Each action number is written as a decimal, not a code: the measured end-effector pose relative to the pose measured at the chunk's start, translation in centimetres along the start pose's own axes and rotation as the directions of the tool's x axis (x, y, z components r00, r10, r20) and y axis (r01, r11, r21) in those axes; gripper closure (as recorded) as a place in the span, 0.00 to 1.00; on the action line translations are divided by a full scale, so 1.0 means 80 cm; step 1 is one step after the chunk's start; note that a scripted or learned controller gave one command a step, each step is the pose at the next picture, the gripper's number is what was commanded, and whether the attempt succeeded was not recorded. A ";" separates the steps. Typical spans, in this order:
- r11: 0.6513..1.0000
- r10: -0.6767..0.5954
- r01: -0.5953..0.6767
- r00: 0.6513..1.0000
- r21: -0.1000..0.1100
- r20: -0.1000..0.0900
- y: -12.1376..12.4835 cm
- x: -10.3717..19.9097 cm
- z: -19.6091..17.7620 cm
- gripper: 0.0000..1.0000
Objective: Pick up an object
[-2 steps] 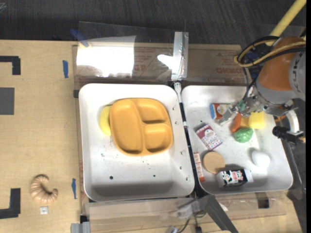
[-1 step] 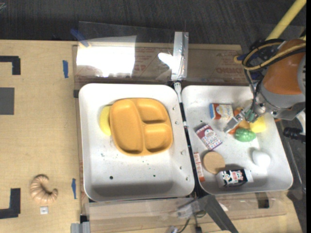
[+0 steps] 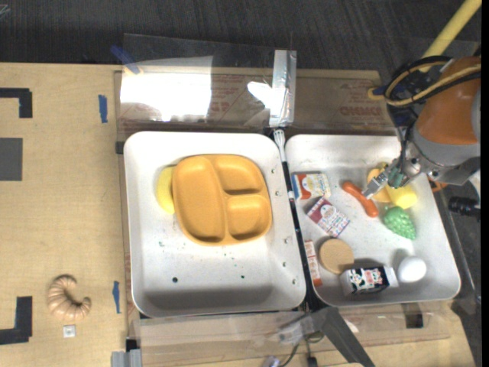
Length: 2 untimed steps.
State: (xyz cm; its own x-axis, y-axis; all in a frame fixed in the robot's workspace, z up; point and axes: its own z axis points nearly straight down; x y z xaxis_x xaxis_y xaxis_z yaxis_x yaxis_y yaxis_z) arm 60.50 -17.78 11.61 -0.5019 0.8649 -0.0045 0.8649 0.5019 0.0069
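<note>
A wooden bench (image 3: 53, 205) is seen from above, and two shallow white bins are carried on it side by side. The left bin (image 3: 145, 266) is occupied by a large orange divided tray (image 3: 221, 197), from under whose left edge a yellow object (image 3: 163, 188) protrudes. In the right bin (image 3: 443, 270) a scatter of small objects is found. The grey arm (image 3: 451, 125), with its orange band, is reached in from the right over the far right corner of that bin.

The hand (image 3: 386, 180) is lowered among the objects at the upper right of the right bin, just beside a yellow toy (image 3: 403, 198) and the upper end of an orange carrot-like piece (image 3: 359, 199). Whether the hand is open or closed cannot be told, and nothing can be made out as gripped.

Below the yellow toy a green bumpy toy (image 3: 400, 222) is placed, and a white egg-shaped object (image 3: 412, 269) lies nearer the front right corner. Two small printed cartons (image 3: 328, 216) are set toward the bin's left side, the upper one (image 3: 312, 184) near the divider. A round tan disc (image 3: 335, 254) lies below them, touching a black-and-white carton (image 3: 365, 278). On the bench, well apart at the lower left, a curled tan shrimp-like toy (image 3: 67, 297) is left.
</note>
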 end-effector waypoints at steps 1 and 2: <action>0.966 0.259 -0.259 0.966 0.000 0.001 0.060 0.031 0.036 1.00; 0.920 0.391 -0.391 0.920 0.008 -0.001 -0.056 0.090 0.009 1.00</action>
State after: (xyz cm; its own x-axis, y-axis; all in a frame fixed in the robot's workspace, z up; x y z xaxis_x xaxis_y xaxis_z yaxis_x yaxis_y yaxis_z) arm 53.04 -13.77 10.86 -0.1238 0.9923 -0.0002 0.9923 0.1238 0.0006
